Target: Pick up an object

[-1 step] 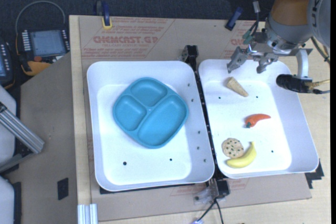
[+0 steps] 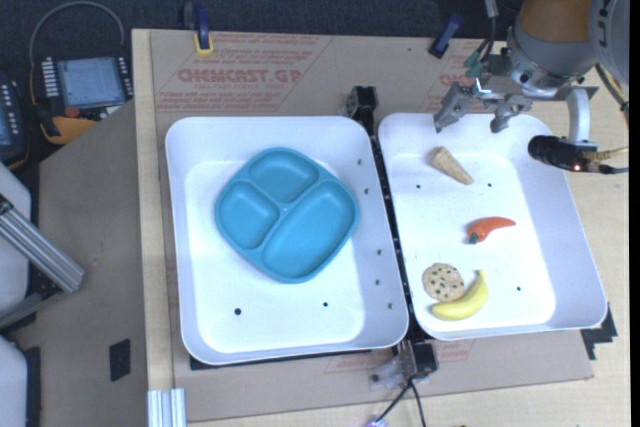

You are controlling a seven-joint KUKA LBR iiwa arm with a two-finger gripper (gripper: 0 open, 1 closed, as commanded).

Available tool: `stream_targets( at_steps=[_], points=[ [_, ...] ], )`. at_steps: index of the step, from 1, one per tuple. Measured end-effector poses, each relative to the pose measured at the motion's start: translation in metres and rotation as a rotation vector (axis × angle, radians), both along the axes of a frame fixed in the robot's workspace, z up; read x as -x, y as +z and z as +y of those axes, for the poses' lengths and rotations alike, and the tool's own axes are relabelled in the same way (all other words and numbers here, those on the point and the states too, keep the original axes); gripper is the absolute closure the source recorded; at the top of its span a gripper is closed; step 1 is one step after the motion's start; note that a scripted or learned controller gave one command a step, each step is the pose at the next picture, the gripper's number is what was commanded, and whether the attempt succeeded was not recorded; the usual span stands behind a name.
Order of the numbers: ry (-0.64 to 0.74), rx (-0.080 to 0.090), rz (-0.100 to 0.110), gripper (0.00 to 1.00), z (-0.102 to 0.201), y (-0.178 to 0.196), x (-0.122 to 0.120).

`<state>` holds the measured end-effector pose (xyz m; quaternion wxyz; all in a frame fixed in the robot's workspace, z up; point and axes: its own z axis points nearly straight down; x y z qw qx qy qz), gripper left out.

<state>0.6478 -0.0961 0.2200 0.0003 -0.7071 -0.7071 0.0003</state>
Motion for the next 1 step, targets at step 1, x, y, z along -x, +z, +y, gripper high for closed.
stream_targets(
  at_steps=[1],
  points=[
    [0.000, -0.001, 0.006, 0.00, 0.0019, -0.0429, 0.0004]
  ],
)
